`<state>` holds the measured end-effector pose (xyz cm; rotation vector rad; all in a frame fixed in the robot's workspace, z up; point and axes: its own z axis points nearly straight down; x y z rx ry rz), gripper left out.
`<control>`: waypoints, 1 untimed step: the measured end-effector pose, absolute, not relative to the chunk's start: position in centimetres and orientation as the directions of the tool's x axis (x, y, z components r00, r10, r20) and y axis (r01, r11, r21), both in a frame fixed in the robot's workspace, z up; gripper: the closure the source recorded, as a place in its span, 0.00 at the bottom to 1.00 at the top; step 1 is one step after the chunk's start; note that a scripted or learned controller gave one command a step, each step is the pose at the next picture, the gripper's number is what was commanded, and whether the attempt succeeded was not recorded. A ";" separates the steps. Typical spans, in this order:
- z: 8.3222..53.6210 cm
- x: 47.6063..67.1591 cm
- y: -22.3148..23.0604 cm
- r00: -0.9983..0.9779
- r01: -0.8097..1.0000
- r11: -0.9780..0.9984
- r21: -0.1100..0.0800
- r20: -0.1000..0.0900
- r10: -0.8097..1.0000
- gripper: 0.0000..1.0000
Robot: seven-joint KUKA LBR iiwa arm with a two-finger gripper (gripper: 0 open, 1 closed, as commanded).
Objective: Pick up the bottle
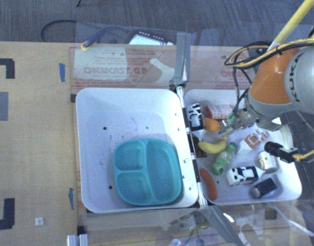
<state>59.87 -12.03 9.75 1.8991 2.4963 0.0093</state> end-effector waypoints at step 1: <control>9.4 51.8 -11.6 -0.295 0.956 0.295 0.000 0.001 0.956 1.00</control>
